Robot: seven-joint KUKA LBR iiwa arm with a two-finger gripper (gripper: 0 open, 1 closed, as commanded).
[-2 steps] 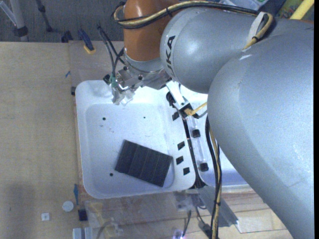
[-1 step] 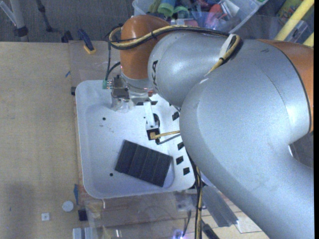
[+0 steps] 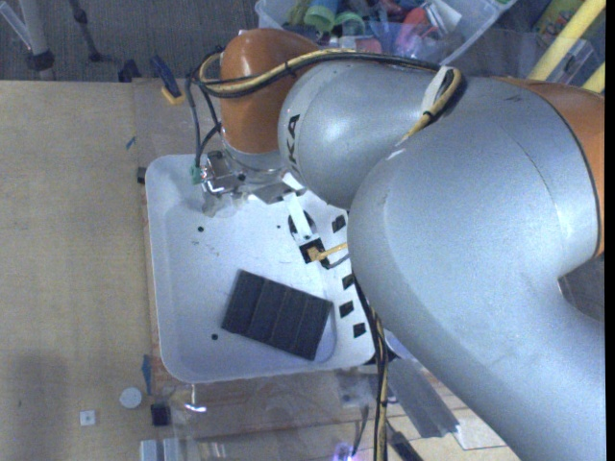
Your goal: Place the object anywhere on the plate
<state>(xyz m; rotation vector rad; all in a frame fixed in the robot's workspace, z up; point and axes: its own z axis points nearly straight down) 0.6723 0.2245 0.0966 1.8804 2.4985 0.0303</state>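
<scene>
A dark grey rectangular plate (image 3: pixel 277 315) with ribbed sections lies flat in the near part of the white bin (image 3: pixel 178 257). The gripper (image 3: pixel 219 186) hangs low over the bin's far left corner, well away from the plate, under the orange wrist band (image 3: pixel 252 94). A small green bit (image 3: pixel 196 173) shows at the gripper's left side; I cannot tell what it is or whether it is held. The grey arm covers the right side of the bin.
A clear tub of colourful toys (image 3: pixel 384 8) stands behind the bin. Tan bench surface (image 3: pixel 67 257) stretches to the left. A small white disc (image 3: pixel 130 398) and a blue clamp (image 3: pixel 169 77) lie outside the bin.
</scene>
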